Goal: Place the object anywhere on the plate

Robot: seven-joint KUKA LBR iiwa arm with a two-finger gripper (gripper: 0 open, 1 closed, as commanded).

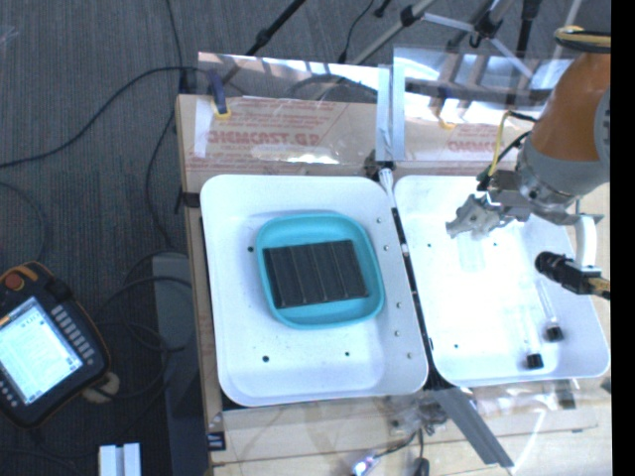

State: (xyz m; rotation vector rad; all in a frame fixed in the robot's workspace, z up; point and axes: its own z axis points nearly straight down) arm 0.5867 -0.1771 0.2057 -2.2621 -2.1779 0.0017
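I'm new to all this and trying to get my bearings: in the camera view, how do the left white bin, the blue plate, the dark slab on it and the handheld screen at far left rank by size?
Largest to smallest, as they look:
1. Left white bin
2. Blue plate
3. Dark slab and handheld screen: too close to rank, and the screen is cut off by the edge.

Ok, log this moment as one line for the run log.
arm: over right bin | gripper: above bin floor, nothing seen held | plate: teal, left bin, dark ridged slab on it | status: placement not confirmed
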